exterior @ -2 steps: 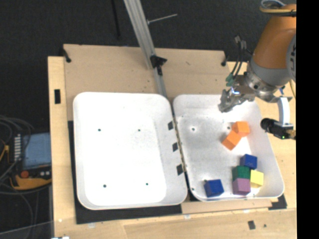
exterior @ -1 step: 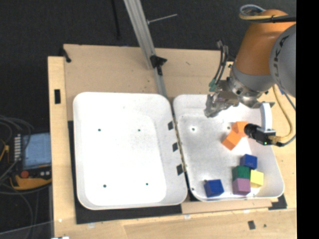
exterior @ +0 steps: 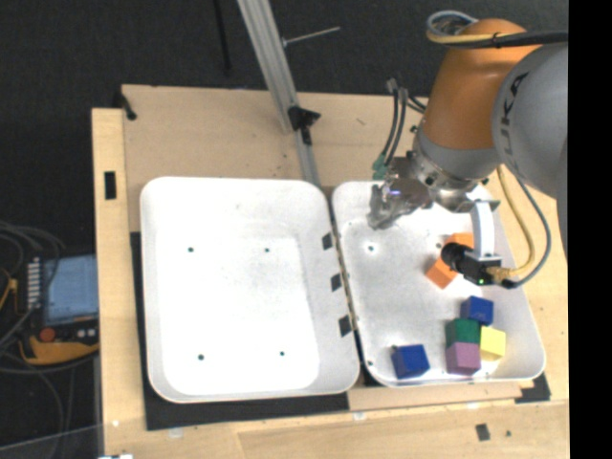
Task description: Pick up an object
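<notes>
Blocks: small coloured cubes [exterior: 466, 344] clustered in right bin [exterior: 382, 256], likely light, rigid; grip flat opposite faces.
Jaws: gripper [exterior: 387, 202] over bin's upper left; opening cannot be told.

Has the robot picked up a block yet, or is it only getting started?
Not yet. The gripper hangs over the back of the right bin with no block between its fingers. All the blocks lie in that bin: orange, two blue, green, yellow, purple. Reaching one, gripping and lifting are left.
</notes>
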You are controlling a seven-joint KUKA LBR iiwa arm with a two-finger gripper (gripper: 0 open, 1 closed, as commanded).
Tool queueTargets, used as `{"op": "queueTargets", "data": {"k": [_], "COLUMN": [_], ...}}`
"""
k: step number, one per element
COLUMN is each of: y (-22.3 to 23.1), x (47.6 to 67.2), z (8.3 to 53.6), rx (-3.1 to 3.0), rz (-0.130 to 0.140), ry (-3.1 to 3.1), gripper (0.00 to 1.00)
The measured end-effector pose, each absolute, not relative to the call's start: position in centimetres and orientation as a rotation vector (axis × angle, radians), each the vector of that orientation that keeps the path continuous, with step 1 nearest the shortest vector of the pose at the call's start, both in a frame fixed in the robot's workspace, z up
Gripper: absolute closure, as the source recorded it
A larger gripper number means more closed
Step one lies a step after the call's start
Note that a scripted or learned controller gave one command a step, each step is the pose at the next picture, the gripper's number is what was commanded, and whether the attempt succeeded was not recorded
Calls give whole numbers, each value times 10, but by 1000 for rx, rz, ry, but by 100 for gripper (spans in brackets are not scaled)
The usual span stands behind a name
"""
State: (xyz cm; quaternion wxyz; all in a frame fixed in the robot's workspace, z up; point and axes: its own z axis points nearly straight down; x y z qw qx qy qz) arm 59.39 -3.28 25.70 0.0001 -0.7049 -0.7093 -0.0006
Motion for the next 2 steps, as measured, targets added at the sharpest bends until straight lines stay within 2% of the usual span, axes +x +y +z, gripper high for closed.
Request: {"op": "queueTargets", "data": {"k": [1,2], "y": [20,66], "x": [584,578], "z": [264,251], "rx": [-2211,-2214], "rz": [-2,2], "ry": [-2229,-2227], "gripper": [100,100]}}
